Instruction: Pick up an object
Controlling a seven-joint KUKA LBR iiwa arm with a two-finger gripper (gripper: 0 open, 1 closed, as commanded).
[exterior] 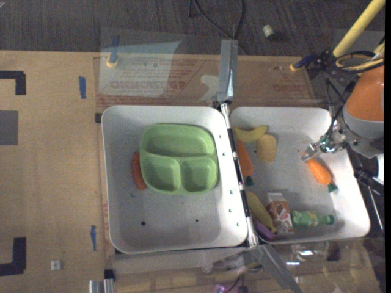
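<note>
My gripper (316, 148) hangs over the right part of the right bin (360, 221), under the arm's orange band (366, 96). An orange carrot (319, 171) with a green stem end lies on the bin floor just below the gripper tip, its upper end close to it. I see nothing held. Further left in this bin lie a yellow banana (250, 133), a pale yellow potato-like piece (266, 148) and a second carrot (244, 159) along the divider. At the front are a yellow piece (258, 208), a small carton (279, 213), a green bottle (310, 218) and a purple piece (264, 230).
The left bin (119, 206) holds a green divided plate (179, 157) with a red-orange sausage (137, 170) against its left side. A metal divider rail (234, 163) runs between the bins. Cables and a yellow pole (357, 23) stand at the back right.
</note>
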